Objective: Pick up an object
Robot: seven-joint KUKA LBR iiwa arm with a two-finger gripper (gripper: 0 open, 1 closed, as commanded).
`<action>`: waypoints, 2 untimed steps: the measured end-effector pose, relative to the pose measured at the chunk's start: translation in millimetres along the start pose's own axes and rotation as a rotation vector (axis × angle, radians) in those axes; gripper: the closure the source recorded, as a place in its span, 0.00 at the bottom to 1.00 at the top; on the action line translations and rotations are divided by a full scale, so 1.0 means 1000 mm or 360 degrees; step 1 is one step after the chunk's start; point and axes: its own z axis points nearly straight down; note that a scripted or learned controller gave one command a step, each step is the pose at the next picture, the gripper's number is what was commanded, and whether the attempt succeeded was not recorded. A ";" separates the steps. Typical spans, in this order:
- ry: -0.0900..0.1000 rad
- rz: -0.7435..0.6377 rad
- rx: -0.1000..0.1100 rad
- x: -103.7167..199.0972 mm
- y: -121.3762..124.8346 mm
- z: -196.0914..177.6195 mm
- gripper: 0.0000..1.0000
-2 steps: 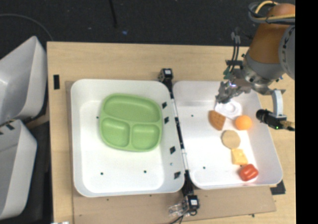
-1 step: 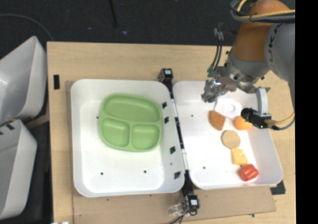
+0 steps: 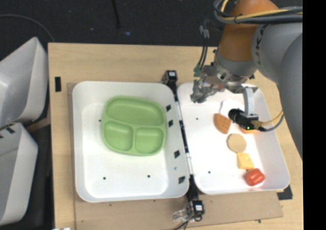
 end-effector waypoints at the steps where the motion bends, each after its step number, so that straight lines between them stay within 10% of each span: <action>1: 0.0000 0.0000 0.0001 0.054 0.004 0.001 1.00; 2: 0.0001 -0.0001 0.0001 0.109 0.005 0.000 1.00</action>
